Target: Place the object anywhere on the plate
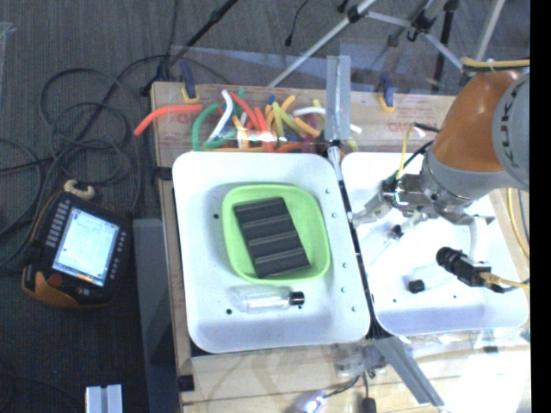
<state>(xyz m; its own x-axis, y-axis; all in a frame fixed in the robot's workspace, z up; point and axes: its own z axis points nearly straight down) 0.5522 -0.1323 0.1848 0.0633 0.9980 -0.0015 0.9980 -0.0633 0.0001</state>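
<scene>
A dark grey ribbed block [271, 237] lies flat on the green plate [234, 206], covering most of the plate's middle, with its long side running from the far rim to the near rim at a slight slant. The plate sits in the left white bin [200, 317], 1 of 2 bins set side by side on the bench. Just in front of the plate, on the bin floor, a clear vial [263, 299] lies on its side, its dark cap pointing towards the right bin.

The gripper [398, 218] hangs over the far left part of the right white bin [456, 321], well apart from the block and the plate, with the wall between the 2 bins lying between them. Whether its jaws are open or closed cannot be told from this angle, and nothing can be seen held in them. The grey arm [482, 157], with its orange band, reaches in from the right above that bin. A small black piece [416, 286] rests on the right bin's floor, nearer the front edge than the gripper.

Behind the left bin, a tangle of coloured tubes [250, 123] in orange, green, white and yellow lies along the back of the bench. On the dark floor to the left, a handheld control pendant [79, 249] lies with its screen lit.
</scene>
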